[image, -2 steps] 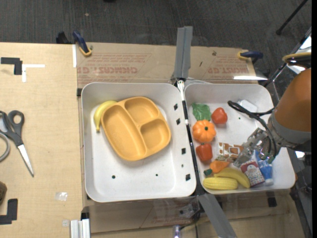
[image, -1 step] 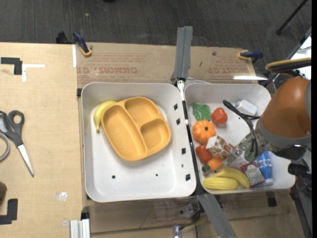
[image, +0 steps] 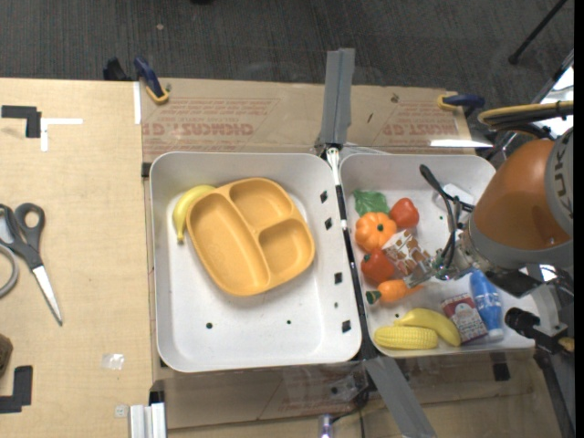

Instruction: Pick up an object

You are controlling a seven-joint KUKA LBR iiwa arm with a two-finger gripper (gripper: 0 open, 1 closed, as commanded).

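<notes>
Pincer: the gripper (image: 447, 261) hangs low inside the right bin (image: 415, 164), towards that bin's right side, under the orange band (image: 520, 203) of the arm; whether it is released, clenched or grasping anything I cannot tell, since the wrist hides that part.
Nearest thing: a small printed packet (image: 406, 249) lies just beside the gripper's tip, to its left, roughly mid-bin.
Toy vegetables: an orange pumpkin (image: 372, 230), a red tomato (image: 403, 213) and a green leafy piece (image: 370, 201) cluster near the right bin's left wall; a red pepper (image: 377, 267) and a small carrot (image: 394, 290) sit below them.
Front edge of right bin: a corn cob (image: 405, 338) and a yellow banana (image: 434, 323) lie touching.
Front right corner: a blue bottle (image: 484, 301) beside a red-and-white packet (image: 465, 321).
Left bin (image: 246, 349): a yellow divided plate (image: 248, 234) lies tilted, with a second banana (image: 187, 206) against its upper left rim.
Desk, left edge: a pair of scissors (image: 32, 254) lies well apart from both bins.
</notes>
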